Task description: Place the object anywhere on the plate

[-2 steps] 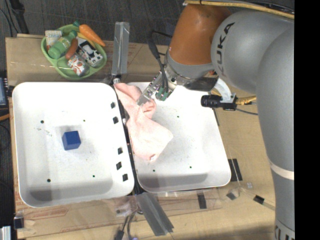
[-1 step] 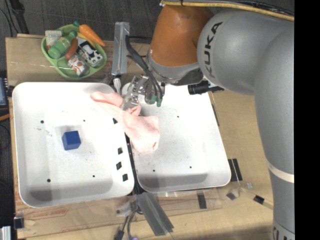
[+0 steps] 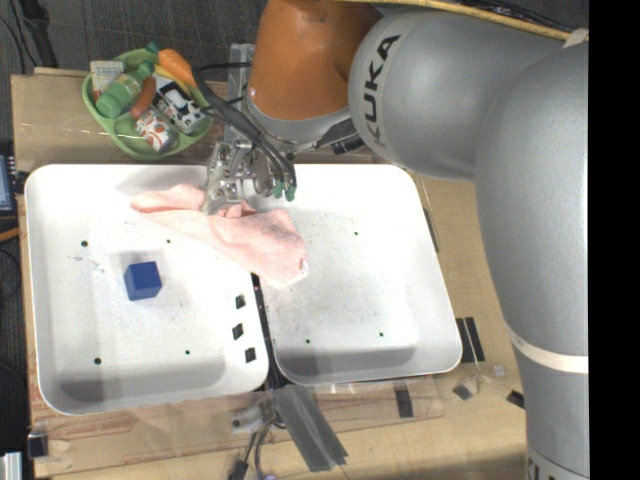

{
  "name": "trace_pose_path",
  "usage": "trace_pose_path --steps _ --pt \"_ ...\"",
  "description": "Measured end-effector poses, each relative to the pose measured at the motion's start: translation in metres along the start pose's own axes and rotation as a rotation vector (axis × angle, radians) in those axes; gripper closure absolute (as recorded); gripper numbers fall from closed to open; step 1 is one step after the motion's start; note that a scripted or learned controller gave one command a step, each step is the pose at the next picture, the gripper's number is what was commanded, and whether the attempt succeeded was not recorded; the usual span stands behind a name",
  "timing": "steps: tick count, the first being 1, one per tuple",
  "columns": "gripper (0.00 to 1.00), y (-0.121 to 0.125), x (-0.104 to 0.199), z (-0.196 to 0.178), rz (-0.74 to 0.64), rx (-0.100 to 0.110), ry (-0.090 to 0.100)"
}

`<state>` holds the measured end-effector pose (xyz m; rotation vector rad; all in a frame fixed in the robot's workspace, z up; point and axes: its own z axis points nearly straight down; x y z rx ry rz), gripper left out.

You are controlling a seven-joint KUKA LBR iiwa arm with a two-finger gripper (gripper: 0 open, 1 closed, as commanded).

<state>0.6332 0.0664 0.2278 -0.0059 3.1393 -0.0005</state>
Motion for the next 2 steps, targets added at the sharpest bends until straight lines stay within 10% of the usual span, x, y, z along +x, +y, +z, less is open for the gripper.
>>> trace_pose_path --steps 1,2 --pt "1.00 0.0521 -0.0068 -0.0036 -0.004 0.000 0.000" --pt "0.00 0.0519 -0.0069 -0.0038 -0.003 0.000 -0.001"
